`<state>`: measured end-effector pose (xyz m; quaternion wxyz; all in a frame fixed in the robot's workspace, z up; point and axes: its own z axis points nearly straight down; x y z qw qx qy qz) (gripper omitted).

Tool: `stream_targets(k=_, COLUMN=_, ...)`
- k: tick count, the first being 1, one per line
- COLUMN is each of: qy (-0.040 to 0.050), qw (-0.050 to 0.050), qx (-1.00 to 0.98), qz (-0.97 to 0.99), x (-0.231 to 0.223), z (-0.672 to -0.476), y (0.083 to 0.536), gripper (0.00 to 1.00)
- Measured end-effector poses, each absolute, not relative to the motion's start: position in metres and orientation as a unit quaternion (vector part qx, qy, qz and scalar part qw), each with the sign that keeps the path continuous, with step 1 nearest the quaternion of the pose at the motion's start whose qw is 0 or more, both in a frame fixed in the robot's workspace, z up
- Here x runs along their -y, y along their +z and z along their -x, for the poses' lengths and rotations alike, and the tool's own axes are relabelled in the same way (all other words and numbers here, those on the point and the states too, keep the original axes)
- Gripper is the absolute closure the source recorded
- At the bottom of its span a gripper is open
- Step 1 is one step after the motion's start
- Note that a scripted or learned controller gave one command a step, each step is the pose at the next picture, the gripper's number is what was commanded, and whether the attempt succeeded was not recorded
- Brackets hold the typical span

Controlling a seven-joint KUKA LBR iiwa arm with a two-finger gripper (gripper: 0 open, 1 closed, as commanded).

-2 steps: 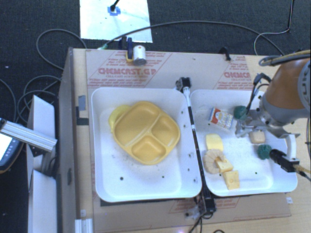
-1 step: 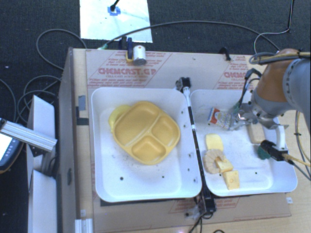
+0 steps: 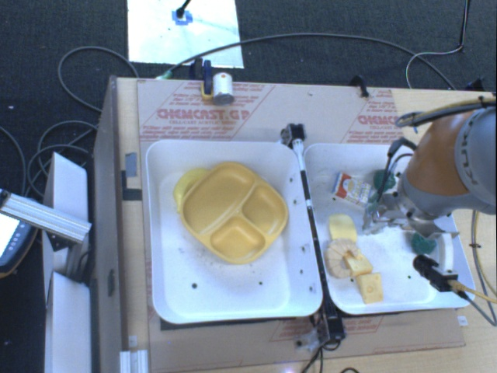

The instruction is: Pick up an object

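My gripper [image 3: 374, 217] is down inside the right bin [image 3: 388, 305], reaching in from the right under the grey arm with its orange band. It hangs just right of a pale yellow block [image 3: 342, 228] and below a small red and white packet [image 3: 353, 186]. In front of the block lie a round tan biscuit-like piece [image 3: 336, 256], a small yellow wedge [image 3: 359, 264] and a yellow cheese-like cube [image 3: 371, 287]. A teal item [image 3: 424, 244] lies to the right, and another teal piece [image 3: 382, 180] sits by the packet. I see nothing held.
The left bin [image 3: 167, 286] holds a yellow divided plate [image 3: 233, 210] lying over a yellow round piece [image 3: 186, 186]. A black divider rail [image 3: 308, 208] runs between the bins. Cables and a white sheet [image 3: 182, 18] lie beyond the bench.
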<state>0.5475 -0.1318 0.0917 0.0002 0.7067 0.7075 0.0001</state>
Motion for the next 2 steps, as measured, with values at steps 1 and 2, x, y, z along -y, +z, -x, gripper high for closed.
stream_targets(k=1, qy=0.0005, qw=0.002, qx=-0.707, qz=-0.707, x=0.183, z=-0.579, y=0.114, gripper=1.0)
stream_targets(k=2, qy=0.0019, qw=0.0, qx=-0.709, qz=-0.705, x=0.024, z=-0.585, y=0.185, gripper=1.0)
